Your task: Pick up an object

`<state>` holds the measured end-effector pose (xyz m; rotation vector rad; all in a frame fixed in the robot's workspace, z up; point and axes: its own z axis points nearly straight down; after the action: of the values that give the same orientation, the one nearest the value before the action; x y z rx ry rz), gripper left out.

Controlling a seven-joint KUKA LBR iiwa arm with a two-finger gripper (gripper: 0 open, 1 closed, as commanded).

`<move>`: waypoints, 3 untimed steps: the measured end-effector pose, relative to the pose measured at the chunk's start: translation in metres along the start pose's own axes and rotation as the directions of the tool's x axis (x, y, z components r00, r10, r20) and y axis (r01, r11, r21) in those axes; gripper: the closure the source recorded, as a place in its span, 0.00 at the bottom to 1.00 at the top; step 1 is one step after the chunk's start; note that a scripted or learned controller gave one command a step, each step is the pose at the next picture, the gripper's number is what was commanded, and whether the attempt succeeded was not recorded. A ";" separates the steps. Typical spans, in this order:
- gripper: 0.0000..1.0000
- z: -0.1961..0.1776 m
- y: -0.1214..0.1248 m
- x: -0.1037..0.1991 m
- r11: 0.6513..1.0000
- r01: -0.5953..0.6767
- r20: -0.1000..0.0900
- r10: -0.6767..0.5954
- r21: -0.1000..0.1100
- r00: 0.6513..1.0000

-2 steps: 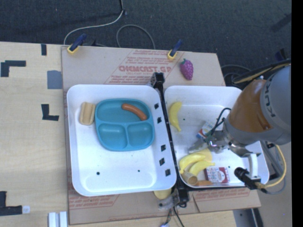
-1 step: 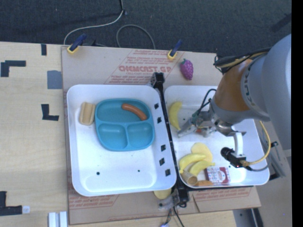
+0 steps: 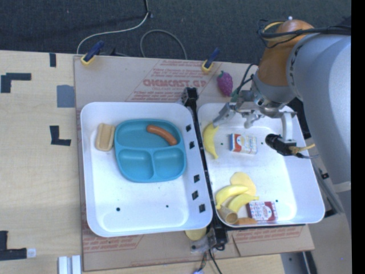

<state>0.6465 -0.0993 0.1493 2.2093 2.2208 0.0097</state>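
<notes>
Over the right white bin point(image 3: 302, 178), the pincer point(image 3: 238, 114) hangs spread open and empty, just above the yellow plastic banana point(image 3: 210, 141) by the divider. Banana judged light, rigid, smooth; grip across its mid-curve.

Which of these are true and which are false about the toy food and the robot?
1. A sausage lies on the blue plate. True.
2. The banana is in the left bin. False: it lies in the right bin, by the divider.
3. The purple grapes sit outside both bins. True.
4. The gripper holds the small carton. False: the carton lies on the bin floor, apart from the gripper.
5. The bread lies on the blue plate. False: it lies beside it.
</notes>
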 end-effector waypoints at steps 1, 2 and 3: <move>0.00 0.068 0.004 -0.053 1.000 -0.007 0.000 0.007 0.010 1.000; 0.00 0.063 0.009 -0.038 1.000 -0.004 0.002 0.004 0.007 1.000; 0.00 0.063 -0.003 -0.058 1.000 -0.004 -0.001 0.004 0.006 1.000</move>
<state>0.6448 -0.1570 0.0869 2.2170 2.2193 0.0043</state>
